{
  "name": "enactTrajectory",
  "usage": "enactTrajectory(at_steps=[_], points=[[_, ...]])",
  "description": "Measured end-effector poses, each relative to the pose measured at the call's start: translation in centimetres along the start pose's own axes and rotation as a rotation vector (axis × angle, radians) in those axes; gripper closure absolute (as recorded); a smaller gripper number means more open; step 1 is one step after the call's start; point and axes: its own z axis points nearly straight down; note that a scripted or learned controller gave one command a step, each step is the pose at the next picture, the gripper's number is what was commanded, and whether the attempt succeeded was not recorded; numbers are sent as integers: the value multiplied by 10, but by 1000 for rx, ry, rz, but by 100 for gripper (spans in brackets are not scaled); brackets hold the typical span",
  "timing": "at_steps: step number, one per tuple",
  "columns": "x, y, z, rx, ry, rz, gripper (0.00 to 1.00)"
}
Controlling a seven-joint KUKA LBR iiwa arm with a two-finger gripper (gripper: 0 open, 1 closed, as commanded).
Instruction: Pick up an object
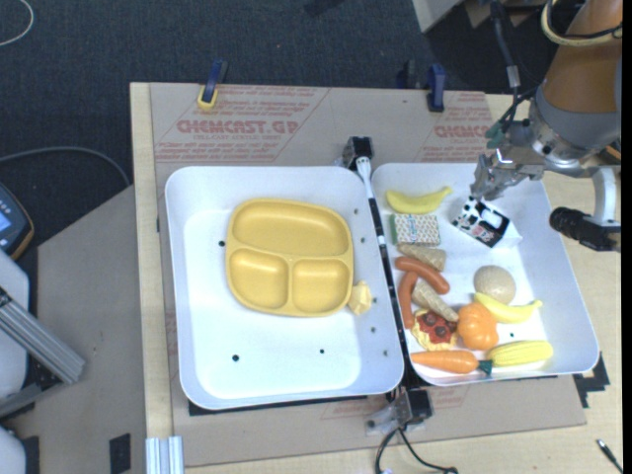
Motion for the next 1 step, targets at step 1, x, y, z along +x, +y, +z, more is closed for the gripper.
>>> enactTrajectory(at_steps=[1], points=[[34,-41,-9,1,0,0,100]])
